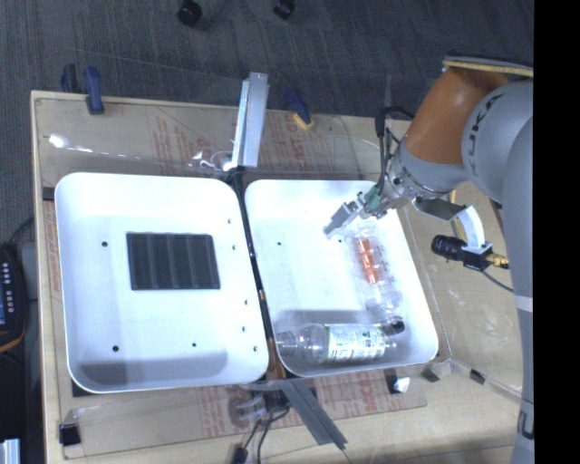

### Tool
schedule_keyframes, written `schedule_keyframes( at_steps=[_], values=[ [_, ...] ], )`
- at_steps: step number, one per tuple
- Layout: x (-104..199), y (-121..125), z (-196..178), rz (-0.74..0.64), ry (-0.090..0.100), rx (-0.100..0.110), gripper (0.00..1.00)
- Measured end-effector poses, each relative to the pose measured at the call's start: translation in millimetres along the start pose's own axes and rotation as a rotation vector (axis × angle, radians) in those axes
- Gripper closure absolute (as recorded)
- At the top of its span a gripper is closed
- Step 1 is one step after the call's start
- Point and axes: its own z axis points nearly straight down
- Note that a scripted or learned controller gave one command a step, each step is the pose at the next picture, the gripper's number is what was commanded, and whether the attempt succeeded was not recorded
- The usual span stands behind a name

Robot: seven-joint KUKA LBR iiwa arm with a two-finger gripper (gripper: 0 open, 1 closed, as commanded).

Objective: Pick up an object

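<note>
Around my bench the floor is dark grey carpet. Blue clamps grip the far edge, and chair casters stand on the carpet beyond.

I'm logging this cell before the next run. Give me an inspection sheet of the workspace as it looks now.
Surface: bench with two white bins; left bin, right bin.
Job's things: two clear plastic bottles in the right bin, one with an orange label, one lying along the near wall.
Clutter: dark ribbed panel in the left bin.
Grippers: gripper over the right bin's far side, above the orange-label bottle; holding nothing that I can see.
Cables: black cable by the wrist.
Surroundings: blue clamps on the far edge; dark floor.
</note>
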Motion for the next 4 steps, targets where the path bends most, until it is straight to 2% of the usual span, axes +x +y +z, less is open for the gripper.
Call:
schedule_keyframes(
  at_steps=[1, 2, 3, 4],
  values=[
    [-1, 2, 5, -0.05, 0.002, 0.001, 0.0],
    [3, -4, 7, 0.069, 0.005, 0.006, 0.0],
    [-1, -1, 2, 0.065, 0.002, 0.002, 0.0],
    [13, 21, -40, 0.098, 0.002, 0.002, 0.0]
  ],
)
